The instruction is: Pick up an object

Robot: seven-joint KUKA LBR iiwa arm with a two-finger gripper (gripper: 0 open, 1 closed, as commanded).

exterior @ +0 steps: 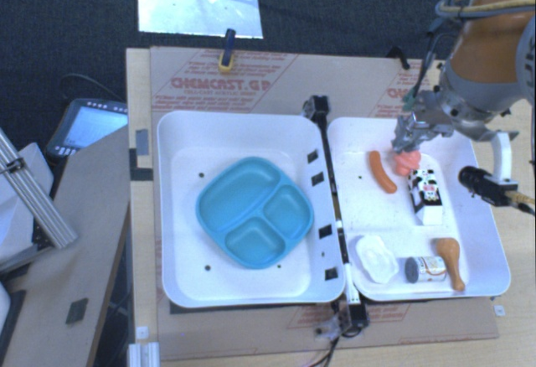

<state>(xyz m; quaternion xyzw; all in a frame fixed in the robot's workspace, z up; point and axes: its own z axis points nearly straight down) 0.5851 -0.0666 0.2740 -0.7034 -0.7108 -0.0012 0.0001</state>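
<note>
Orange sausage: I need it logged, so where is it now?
The orange sausage lies in the right bin, upper left part, just left of the pink object under the gripper.

Two white bins [243, 124] are sitting side by side on the tabletop [276, 76]. One blue divided plate [254, 212] is lying in the left bin. Six small items are lying in the right: one orange sausage [382, 171], one pink lump [409, 161], one black-and-white block [426, 193], one white piece [375, 258], one small can [425, 268], one tan drumstick [451, 260].

The hand [408, 142] covers most of a pink object [409, 162] (its shape unclear).
</note>
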